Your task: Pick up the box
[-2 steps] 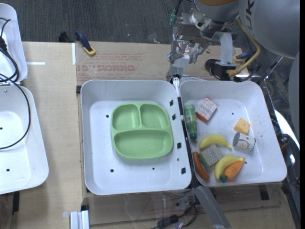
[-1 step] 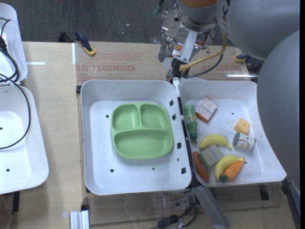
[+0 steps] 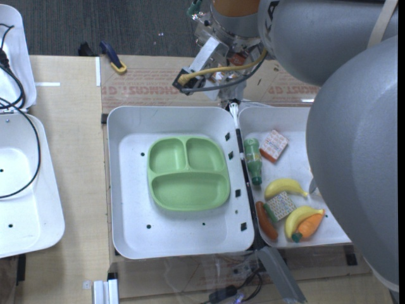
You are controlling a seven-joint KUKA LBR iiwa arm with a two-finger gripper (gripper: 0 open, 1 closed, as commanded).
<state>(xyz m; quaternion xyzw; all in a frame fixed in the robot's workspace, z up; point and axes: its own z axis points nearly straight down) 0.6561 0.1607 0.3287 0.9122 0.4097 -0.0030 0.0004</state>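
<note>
Tan wooden bench top (image 3: 69, 87) under even, diffuse lighting, without hard shadows. Dark grey ribbed floor or matting (image 3: 95, 11) across the far side, beyond the bench edge. Flattened brown cardboard (image 3: 152, 84) with red printed lettering lying on the far part of the bench. Short strips of white tape (image 3: 98, 71) fixed to the wood at far left. At the left edge — white moulded trays (image 3: 31, 214) crossed by a looping black cable (image 3: 28, 151). Along the near edge — metal framing (image 3: 104, 291) and loose cabling (image 3: 221, 293), partly in shade.

The small orange-and-white box (image 3: 274, 145) lies flat in the right bin's upper part.
</note>
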